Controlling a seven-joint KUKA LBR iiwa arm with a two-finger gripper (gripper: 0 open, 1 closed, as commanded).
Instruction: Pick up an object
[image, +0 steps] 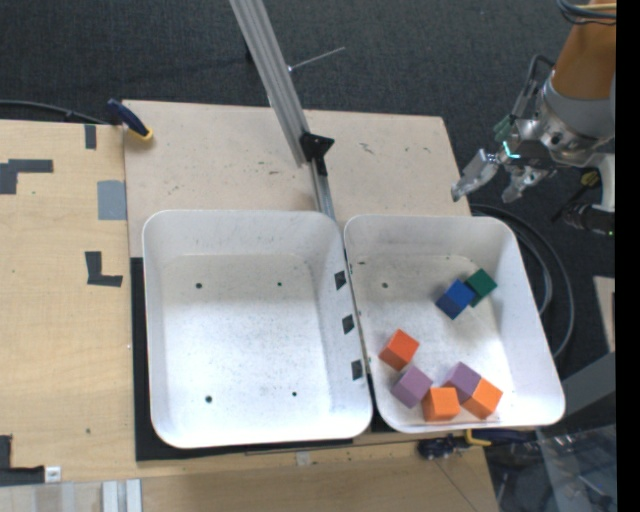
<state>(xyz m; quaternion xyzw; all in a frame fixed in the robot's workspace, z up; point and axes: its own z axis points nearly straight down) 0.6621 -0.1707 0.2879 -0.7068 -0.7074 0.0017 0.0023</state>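
Observation:
The right bin (520, 290) holds several small blocks. A blue block (455, 298) and a green block (481, 285) touch near its right wall. An orange block (400, 350) lies alone lower left. Along the front edge sit a purple block (410, 385), an orange block (440, 403), a second purple block (463, 379) and another orange block (484, 398). My gripper (492, 177) hangs open above the bench beyond the right bin's far right corner, high over the blocks, with nothing between its fingers.
The left bin (160, 300) sits beside the right one. A slanted metal rail (283, 95) runs from the top of the view down to the gap between the bins. A blue and yellow clamp (130, 118) lies at the bench's far left. Black cables (550, 280) curve right of the right bin.

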